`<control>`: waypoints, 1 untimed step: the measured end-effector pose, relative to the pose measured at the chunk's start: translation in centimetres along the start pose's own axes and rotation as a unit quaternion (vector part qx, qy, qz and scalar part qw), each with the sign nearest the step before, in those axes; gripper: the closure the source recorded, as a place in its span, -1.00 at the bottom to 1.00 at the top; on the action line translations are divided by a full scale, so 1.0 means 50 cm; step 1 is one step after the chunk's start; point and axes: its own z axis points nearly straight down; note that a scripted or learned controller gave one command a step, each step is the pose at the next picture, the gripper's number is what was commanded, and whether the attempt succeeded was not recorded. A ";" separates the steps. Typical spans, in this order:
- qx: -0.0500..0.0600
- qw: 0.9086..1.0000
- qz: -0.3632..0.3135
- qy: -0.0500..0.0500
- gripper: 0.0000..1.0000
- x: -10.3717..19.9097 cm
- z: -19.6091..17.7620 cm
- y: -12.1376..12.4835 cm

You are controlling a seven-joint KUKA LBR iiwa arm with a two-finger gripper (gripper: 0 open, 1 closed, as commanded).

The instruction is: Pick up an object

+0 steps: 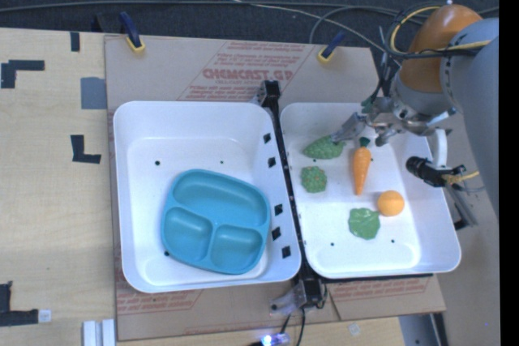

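Bench: cardboard sheet (243, 73) under 2 shallow white bins set side by side, touching along a black divider (280, 166)
Left bin (134, 121): holds a blue 3-compartment tray (215, 220), lying flat toward the near right part of the bin floor
Right bin (434, 251): holds 5 small items, all loose on the floor
Carrot (361, 168): orange, lying roughly lengthwise, green top at the far end just under the gripper, tip pointing toward the near side
Green pieces: flat leafy piece (323, 148) at far left of the bin, just beside the gripper's left finger; small round floret (314, 179) just below that; larger leafy piece (364, 224) near the middle front
Orange ball (391, 203): right of the carrot tip, touching or nearly touching the larger leafy piece
Arm (478, 85): grey, with orange band (434, 44), reaching in from the right over the far right corner of the right bin
Gripper (366, 128): low over the far part of the right bin, above the carrot top and beside the flat leafy piece
Fingers: apart, left one (349, 130) angled toward the flat leafy piece, nothing seen between them
Clamps: 2 blue-and-yellow clips (130, 32) on the far edge of the cardboard
Cables: dark leads (243, 2) across the far bench toward the arm
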 end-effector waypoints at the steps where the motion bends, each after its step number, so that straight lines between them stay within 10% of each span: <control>1: 0.002 1.000 0.000 0.001 1.00 0.001 -0.015 -0.001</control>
